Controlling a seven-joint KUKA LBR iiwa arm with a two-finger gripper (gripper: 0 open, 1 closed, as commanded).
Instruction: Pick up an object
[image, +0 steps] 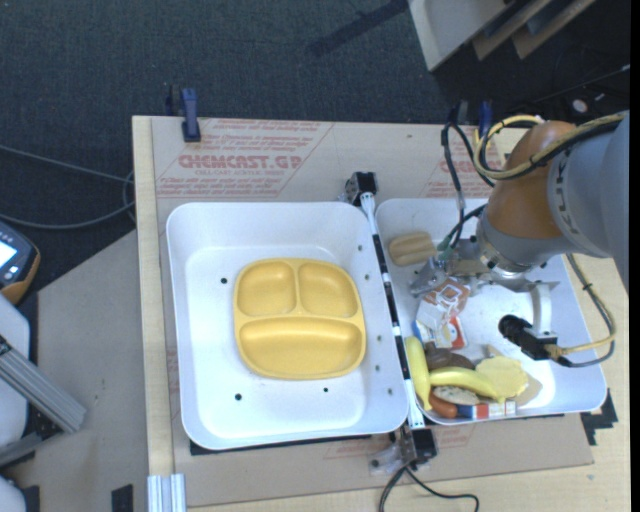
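The white-and-orange packet (443, 312) is lying in the right bin (575, 375), closer to its left wall than to its right. I am holding my gripper (452, 272) over the packet's far end. I cannot tell whether the gripper is wide or narrow, or whether it is touching the packet.

Starting from the left, the left bin (200, 300) is carrying a yellow divided plate (300, 318) in its middle. In the right bin, a tan bread roll (410, 247) is sitting near the far left corner, just beside my gripper. A banana (418, 372) is lying along the left wall toward the near left corner. A brown piece (452, 360) is resting beside the banana, and a pale yellow lump (502, 378) is sitting by the near wall.
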